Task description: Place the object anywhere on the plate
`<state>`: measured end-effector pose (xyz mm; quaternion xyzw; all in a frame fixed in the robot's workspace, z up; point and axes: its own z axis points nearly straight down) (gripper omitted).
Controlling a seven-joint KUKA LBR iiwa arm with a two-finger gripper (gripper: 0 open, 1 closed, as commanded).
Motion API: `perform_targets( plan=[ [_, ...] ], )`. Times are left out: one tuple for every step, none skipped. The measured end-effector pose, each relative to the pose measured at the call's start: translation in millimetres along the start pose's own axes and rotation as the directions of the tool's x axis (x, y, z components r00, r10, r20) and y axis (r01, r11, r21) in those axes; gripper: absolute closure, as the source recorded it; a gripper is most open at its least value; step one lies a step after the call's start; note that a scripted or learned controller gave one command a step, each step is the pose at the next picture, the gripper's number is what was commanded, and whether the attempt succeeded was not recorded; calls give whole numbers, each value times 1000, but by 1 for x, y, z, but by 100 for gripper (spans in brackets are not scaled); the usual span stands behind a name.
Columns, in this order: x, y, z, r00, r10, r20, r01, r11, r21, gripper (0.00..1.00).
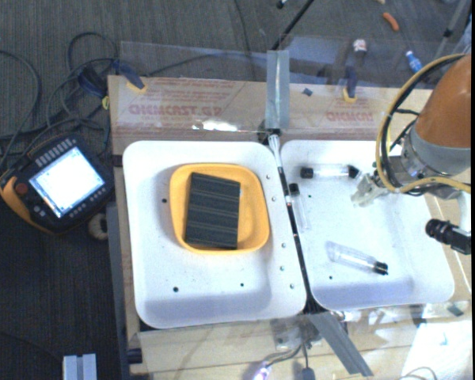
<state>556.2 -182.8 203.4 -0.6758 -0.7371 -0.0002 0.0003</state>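
A square yellow plate (257,212) lies in the left bin (214,295). A dark ridged rectangular block (213,210) rests flat on the plate's middle. In the right bin (416,287), a clear tube with a black cap (330,171) lies near the back. A second clear tube (356,257) lies toward the front. My gripper (364,190) hangs over the right bin's back right part, just right of the rear tube. The arm's orange band (451,105) rises behind it. Nothing can be seen held in the gripper.
A small black piece (293,188) sits by the ridge between the bins. A teach pendant (59,184) and cables lie on the floor to the left. A cardboard wall (198,109) stands behind the bins. A black knob (447,234) juts in at the right.
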Motion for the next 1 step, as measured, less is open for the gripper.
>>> perform_targets(
  plan=[
    [0, 0, 0, 1000, 0, 0, 0, 1000, 0, 0]
  ],
)
